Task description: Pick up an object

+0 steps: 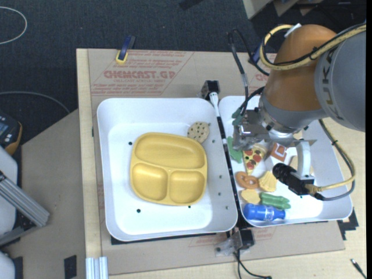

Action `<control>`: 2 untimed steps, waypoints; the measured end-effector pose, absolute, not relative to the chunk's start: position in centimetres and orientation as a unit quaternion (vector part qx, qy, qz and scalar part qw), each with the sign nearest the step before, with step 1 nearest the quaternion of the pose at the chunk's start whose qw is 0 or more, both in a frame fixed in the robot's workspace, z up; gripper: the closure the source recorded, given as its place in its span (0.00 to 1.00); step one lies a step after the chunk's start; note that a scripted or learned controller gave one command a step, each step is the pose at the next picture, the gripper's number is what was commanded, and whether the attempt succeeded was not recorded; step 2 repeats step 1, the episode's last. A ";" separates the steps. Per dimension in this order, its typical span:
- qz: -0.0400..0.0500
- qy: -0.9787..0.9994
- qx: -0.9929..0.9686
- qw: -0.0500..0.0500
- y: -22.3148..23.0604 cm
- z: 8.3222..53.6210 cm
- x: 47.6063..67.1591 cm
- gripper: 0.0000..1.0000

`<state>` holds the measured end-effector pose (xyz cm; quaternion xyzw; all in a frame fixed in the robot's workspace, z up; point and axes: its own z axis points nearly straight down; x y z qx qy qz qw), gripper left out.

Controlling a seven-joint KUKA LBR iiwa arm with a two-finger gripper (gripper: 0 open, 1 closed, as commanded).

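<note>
My gripper (pixel 246 133) hangs low over the back left part of the right bin (pixel 332 163), under the grey and orange wrist. Right below it lie a green toy piece (pixel 235 153) and a pizza slice (pixel 253 156); I cannot see whether it touches them. Nearer the front of that bin are a brown pretzel (pixel 249 181), a yellow cheese wedge (pixel 268 182), a green pickle (pixel 275 200) and a blue bottle (pixel 264 213). A small orange and white block (pixel 279 152) lies just right of the pizza slice. The arm hides the back of this bin.
The left bin (pixel 110 156) holds a yellow divided plate (pixel 168 167) and a chocolate-chip cookie (pixel 199 131) near its back right corner. The two bins meet at a narrow ridge (pixel 224 156) beside the gripper. A yellow clip (pixel 122 52) lies on the cardboard behind.
</note>
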<state>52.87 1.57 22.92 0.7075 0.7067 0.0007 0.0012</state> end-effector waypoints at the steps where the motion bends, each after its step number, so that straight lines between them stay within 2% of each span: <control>1: -0.001 0.707 0.707 -0.001 2.0 21.8 52.7 1.00; 2: -0.001 0.707 0.707 -0.001 2.0 21.8 52.7 1.00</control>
